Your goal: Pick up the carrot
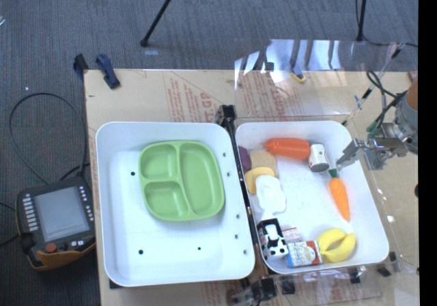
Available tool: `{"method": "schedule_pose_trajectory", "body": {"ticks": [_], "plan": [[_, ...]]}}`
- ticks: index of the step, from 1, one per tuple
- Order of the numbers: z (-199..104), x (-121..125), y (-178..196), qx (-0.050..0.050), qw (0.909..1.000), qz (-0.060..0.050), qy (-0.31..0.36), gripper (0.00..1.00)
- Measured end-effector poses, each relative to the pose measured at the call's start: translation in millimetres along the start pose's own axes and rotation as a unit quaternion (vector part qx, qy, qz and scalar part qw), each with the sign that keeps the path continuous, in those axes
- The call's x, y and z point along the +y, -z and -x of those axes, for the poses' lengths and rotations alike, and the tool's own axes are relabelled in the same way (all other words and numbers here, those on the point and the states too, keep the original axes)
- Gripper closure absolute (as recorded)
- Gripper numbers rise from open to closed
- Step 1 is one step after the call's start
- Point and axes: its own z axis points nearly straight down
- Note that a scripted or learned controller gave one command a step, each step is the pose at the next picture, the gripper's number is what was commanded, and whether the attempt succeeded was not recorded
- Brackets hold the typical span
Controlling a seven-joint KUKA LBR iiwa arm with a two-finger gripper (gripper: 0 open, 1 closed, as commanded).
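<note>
Seemingly light, rigid and smooth, the tapered orange plastic carrot lies near the right bin's right edge, best gripped across its thicker top, while the tool hovers just above, its opening unreadable.

- Arm cut off at the right edge — just a sliver in view.
- Gripper too small and blurred to read.
- Purple item half hidden behind the right bin's wall.
</note>
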Motion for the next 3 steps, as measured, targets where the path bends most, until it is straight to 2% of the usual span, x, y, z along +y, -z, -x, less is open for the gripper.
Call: {"method": "schedule_pose_trajectory", "body": {"ticks": [1,2,3], "plan": [[-22.2,29.0,-141.3,0.002,0.9786,-0.004,0.206,0.0],[-20.5,32.7,-125.5,0.0,0.979,0.001,0.204,1.0],[-47.4,8.1,-63.1,-0.001,0.9919,0.003,0.127,1.0]]}}
